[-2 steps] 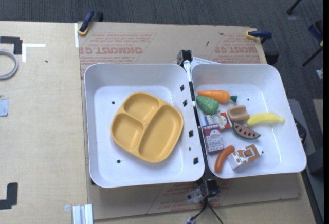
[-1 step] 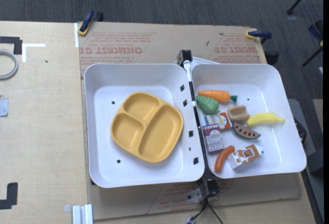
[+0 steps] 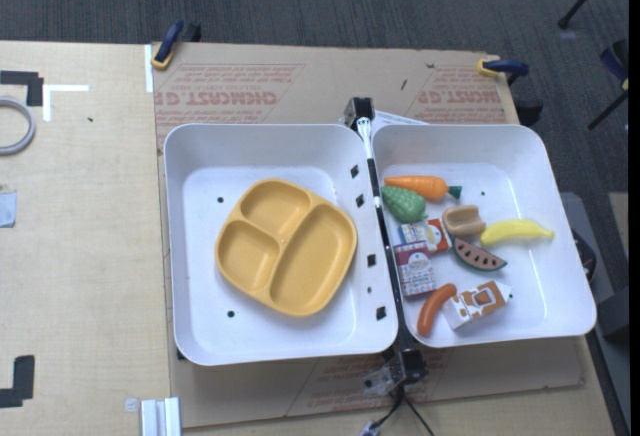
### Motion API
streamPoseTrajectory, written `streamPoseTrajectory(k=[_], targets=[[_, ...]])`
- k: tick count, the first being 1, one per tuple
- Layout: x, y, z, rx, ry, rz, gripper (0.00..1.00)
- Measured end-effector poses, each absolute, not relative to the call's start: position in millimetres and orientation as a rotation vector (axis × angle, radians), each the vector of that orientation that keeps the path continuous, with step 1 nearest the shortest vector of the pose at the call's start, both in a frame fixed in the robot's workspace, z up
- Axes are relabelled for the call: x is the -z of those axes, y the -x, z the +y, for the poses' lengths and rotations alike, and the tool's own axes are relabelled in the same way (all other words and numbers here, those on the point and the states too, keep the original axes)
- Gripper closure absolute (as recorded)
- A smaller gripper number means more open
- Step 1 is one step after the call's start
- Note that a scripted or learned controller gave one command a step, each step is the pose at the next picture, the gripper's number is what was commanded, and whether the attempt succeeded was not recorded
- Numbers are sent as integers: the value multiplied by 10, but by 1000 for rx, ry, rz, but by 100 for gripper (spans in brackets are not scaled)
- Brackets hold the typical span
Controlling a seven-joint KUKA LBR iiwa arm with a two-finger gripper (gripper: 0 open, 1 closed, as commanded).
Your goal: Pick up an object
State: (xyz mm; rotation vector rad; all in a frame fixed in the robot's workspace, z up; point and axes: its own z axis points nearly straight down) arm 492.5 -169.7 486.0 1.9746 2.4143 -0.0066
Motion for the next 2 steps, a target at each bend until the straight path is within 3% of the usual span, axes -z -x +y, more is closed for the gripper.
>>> streamPoseTrajectory(k=[2], targets=[[-5052, -4949, -1701, 9, -1966, 2413, 100]])
